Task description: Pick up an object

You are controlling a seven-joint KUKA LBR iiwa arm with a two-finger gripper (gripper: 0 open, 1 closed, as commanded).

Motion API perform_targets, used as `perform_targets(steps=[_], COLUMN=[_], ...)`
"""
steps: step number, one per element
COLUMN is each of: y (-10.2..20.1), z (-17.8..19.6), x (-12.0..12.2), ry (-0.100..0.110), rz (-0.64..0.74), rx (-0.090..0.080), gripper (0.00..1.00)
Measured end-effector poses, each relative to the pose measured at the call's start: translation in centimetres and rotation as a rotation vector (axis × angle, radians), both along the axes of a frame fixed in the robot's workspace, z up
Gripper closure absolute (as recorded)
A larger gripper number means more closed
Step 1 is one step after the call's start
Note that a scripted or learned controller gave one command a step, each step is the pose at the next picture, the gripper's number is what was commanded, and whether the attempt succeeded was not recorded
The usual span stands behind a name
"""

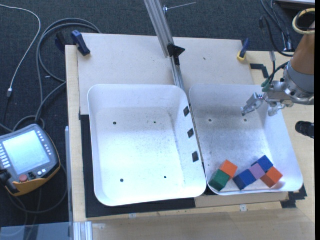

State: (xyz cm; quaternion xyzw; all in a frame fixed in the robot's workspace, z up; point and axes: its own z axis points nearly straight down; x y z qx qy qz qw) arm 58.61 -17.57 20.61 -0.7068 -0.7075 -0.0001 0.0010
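i see the blocks bunched in the near right corner of the right bin (215, 134). the green block (218, 179) sits furthest left, with an orange block (229, 168) touching it just behind. next to them a blue block (244, 178) lies beside a purple block (257, 171), another blue block (263, 162) sits just behind the purple one, and a second orange block (273, 176) is at the right end, close to the bin's right wall. all six lie on the bin floor, close together in one loose row.

the gripper (262, 104) hangs over the far right part of the same bin, well apart from the blocks. its fingers stand apart, one reaching left toward the bin's middle and the other nearer the right wall, and i see nothing between them. the grey arm (301, 79) with its orange band comes in from the right edge above it.

the left bin (100, 134) sits just beside the right one, their walls touching along the middle. both rest on the table (125, 59). a metal rail (157, 19) runs down from the top toward the seam between the bins. a teach pendant (25, 156) lies on the dark floor at the left, with cables looping round it.
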Motion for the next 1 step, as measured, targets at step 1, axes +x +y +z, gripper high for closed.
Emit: perform_targets(steps=[1], y=[6.25], z=[11.21], x=[-3.61], ry=[-0.011], rz=[0.005], rx=[-0.002], gripper=[0.0])
